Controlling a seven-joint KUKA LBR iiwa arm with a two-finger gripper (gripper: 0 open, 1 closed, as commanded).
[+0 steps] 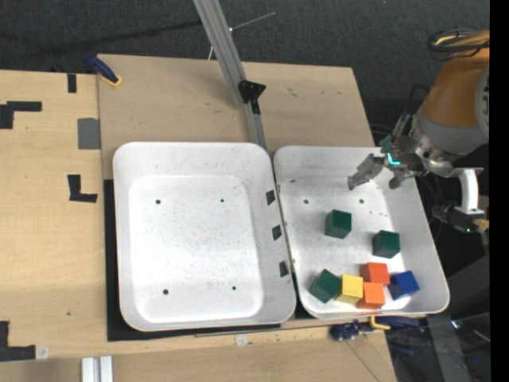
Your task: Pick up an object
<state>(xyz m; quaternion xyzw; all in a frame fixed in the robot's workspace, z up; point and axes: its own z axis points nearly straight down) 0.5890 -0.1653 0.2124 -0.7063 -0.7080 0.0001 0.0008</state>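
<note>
Jaws (pixel 377 172) spread, holding nothing, above right bin (pixel 318 165); green cube (pixel 338 223) nearby, other blocks clustered beyond.

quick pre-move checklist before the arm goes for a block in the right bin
1. Gripper holds nothing: ok, nothing between its fingers.
2. Fingers spread for a grasp: ok, they look open.
3. Gripper over the right bin: ok, above its upper area.
4. Isolated target available: ok, the green block stands apart from the others.
5. Gripper lined up over that block: not ok, it sits up and to the right.
6. Cluster at the bin's near edge graspable: cannot tell, blocks touch.
</note>
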